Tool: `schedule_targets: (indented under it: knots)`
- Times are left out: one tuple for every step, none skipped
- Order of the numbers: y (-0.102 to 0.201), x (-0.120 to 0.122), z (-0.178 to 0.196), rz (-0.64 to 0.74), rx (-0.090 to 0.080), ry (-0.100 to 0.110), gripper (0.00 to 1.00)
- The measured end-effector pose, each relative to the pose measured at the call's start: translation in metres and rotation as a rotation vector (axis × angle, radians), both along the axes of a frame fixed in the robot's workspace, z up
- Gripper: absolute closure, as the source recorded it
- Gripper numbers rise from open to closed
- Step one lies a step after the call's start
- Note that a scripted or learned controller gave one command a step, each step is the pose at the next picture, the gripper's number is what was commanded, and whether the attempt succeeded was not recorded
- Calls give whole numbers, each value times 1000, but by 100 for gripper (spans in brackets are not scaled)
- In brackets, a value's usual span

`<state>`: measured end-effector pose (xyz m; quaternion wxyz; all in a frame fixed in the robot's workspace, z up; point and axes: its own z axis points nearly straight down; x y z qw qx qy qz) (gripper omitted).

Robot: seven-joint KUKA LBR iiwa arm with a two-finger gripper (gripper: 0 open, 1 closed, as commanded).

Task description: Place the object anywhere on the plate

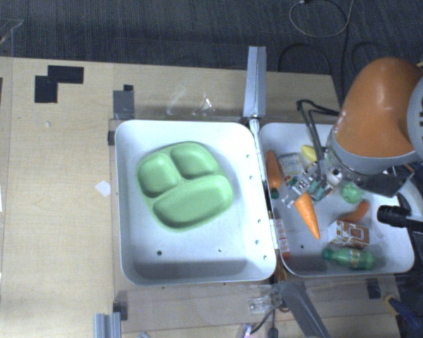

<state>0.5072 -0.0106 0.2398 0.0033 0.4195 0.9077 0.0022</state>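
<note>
Carrot (308, 214) lies in the right bin (402, 259), tip toward the gripper (316, 182); whether the jaws are released or clenched cannot be told. Around it: a second carrot (273, 170), a bottle (349, 258), a carton (352, 233). Left bin (127, 189) holds the green plate (185, 184).

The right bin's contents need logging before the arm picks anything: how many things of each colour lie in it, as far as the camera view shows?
Orange: 3, a carrot, one by the divider, one under the arm
Green: 2, bottle, small piece
Yellow: 1
Brown-and-white packet: 1
Total: 7; the arm may hide more.
</note>
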Motion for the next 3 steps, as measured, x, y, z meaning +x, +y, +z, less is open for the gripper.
schedule_targets:
  knots:
    - [78,7,3,99,0,1,100]
    - [126,64,-9,72,0,4,100]
    - [126,64,-9,72,0,3,0]
